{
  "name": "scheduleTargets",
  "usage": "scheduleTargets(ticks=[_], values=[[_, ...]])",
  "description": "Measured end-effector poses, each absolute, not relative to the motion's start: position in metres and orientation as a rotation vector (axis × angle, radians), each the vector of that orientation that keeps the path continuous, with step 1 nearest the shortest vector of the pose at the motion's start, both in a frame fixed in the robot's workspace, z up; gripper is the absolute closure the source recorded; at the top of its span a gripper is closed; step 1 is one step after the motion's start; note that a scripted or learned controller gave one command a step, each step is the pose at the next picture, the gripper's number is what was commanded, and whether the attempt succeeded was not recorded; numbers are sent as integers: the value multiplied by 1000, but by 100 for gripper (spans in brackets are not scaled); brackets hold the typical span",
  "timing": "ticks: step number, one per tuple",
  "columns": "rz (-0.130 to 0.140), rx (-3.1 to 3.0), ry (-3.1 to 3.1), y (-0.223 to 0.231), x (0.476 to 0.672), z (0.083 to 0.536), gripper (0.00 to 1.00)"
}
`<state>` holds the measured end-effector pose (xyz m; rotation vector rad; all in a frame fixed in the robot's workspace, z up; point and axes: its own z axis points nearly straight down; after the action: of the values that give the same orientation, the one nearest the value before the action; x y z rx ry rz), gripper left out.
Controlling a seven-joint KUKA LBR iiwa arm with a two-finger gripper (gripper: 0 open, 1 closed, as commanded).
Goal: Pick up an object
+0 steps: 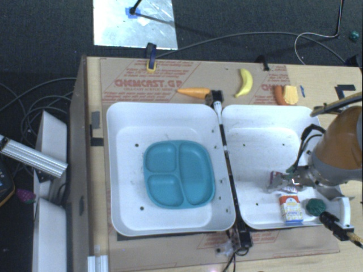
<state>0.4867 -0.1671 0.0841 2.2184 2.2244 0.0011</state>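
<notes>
My gripper reaches in from the right and sits low over the floor of the right bin. Its metal fingers point left, and nothing shows between them. Just below and to the right of the fingertips lies a small white and red carton with a blue end, near the bin's front rim. A dark green round object lies right of the carton. The arm's orange band is above the wrist at the right edge.
The left bin holds a blue divided plate. On the cardboard behind the bins lie a carrot, a banana and an orange-yellow toy food piece. A black divider runs between the bins.
</notes>
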Motion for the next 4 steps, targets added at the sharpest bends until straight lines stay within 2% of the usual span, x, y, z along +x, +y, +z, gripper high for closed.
scheduleTargets(ticks=[1, 2, 3, 4], values=[[3, 2216, 2225, -123, 556, 85, 0], [3, 2216, 2220, -180, 601, 155, 0], [2, 2218, 2222, -152, 533, 177, 0], [0, 2220, 2223, -138, 518, 87, 0]])
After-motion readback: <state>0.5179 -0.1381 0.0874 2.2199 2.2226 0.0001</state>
